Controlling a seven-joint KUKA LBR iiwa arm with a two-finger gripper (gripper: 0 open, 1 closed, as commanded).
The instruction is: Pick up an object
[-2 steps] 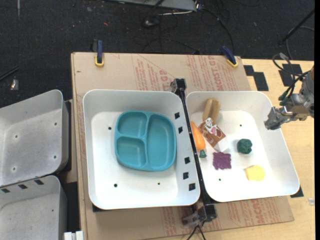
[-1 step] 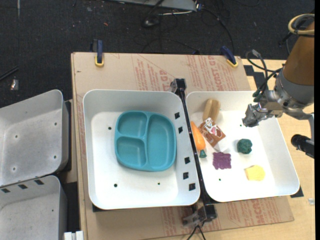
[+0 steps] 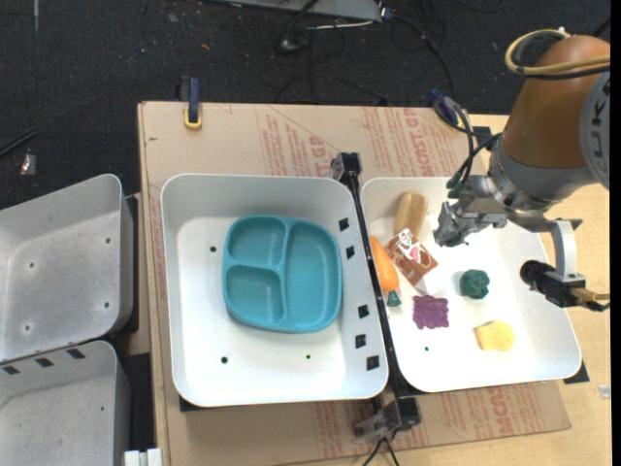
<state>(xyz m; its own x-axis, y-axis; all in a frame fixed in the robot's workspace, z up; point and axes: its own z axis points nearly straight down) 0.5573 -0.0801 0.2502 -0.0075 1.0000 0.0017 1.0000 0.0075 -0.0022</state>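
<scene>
A: Where is the tool (image 3: pixel 454 229)?

B: Over the right white bin (image 3: pixel 543 352), just right of the brown snack packet (image 3: pixel 413 257); whether it grips anything, I cannot tell.

A: Advice?

B: Descend straight, centred on the packet, clear of the orange carrot (image 3: pixel 385 266) left of it.

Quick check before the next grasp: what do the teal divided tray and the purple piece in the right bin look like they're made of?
The teal divided tray looks like moulded plastic: smooth, uniform colour, rounded compartment ridges with a soft sheen. The purple piece looks soft, perhaps foam, felt or rubber: matte, flat, with ragged edges; the view is too coarse to settle which.
</scene>
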